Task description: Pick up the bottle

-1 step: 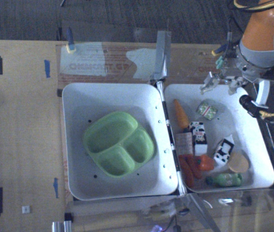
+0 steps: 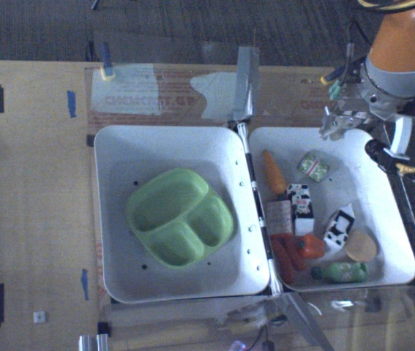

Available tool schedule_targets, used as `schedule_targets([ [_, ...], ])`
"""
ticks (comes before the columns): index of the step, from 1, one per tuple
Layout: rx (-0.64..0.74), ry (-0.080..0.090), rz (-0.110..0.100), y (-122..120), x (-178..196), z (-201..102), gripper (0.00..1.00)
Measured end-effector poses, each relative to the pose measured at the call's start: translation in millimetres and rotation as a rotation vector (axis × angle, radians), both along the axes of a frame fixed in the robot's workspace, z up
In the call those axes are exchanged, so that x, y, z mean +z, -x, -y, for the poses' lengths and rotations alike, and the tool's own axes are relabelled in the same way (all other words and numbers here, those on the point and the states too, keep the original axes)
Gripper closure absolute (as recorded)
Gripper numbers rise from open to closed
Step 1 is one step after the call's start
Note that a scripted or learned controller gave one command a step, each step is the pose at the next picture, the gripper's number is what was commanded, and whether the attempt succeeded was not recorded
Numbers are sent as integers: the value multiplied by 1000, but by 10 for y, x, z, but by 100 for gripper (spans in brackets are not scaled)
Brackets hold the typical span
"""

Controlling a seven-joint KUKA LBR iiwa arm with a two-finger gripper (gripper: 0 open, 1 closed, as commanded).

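Lying just below the tan disc, the green bottle looks light, slick, best pinched mid-body; gripper state unclear.

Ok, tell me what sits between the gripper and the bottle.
The gripper is over the right bin's far edge; the green bottle lies at its near edge. Between them sit a green-and-white packet and a black-and-white carton, with a tan round piece beside the bottle.

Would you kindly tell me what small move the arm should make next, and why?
Probably travel toward the near edge of the right bin: the gripper hovers over its far rim, while the green bottle lies on its side at the near wall, beside the round tan piece.
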State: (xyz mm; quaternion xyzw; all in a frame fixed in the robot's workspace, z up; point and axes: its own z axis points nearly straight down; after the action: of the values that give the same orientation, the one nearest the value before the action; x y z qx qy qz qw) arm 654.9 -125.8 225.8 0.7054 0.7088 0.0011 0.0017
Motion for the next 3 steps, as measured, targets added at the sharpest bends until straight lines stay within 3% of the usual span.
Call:
schedule_targets([
  [1, -121, -2, -6, 715, -311, -381, 100],
  [2, 155, -2, -7, 1551, -416, -790, 100],
  [3, 155, -2, -6, 1550, -415, -789, 0],
])
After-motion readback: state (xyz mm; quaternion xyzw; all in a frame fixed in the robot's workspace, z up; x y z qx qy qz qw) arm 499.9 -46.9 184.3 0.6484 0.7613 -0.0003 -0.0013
